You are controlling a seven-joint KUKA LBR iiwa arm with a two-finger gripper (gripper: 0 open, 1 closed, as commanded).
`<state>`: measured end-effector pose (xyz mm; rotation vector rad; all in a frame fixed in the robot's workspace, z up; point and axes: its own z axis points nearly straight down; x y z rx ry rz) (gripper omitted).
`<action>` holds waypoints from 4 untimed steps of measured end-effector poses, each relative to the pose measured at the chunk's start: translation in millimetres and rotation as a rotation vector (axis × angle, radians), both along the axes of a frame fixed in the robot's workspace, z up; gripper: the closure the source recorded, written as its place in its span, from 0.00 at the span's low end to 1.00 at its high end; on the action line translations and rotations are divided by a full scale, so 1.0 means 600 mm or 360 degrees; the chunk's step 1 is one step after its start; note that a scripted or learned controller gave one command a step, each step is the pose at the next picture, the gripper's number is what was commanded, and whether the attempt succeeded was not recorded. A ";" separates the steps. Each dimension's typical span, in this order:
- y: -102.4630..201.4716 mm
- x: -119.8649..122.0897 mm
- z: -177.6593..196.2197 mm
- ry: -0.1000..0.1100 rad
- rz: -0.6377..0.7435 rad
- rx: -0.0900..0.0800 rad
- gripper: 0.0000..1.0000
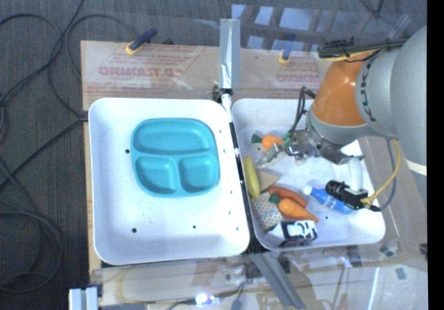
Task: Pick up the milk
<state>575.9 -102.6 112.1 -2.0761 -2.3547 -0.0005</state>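
A small black-and-white carton (300, 231), which I take for the milk, lies on its side at the front of the right bin (371, 232). My gripper (279, 151) hangs low over the back left part of that bin, beside a small orange piece (269, 141). It is well behind the carton, with the toy carrots between them. The arm's grey body and orange band (340, 97) hide the bin's back right part.
Around the carton lie two carrots (295, 206), a woven brown piece (266, 210), a yellow banana-like piece (250, 175) along the left wall and a blue bottle (327, 198). The left bin (111, 225) holds a teal divided tray (176, 155).
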 end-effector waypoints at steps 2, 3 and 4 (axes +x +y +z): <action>-0.015 -0.137 -0.038 -0.0018 0.0273 -0.0007 0.00; 0.001 -0.144 -0.037 -0.0033 0.0095 -0.0010 0.00; -0.037 -0.075 0.018 0.0000 0.0206 -0.0002 0.00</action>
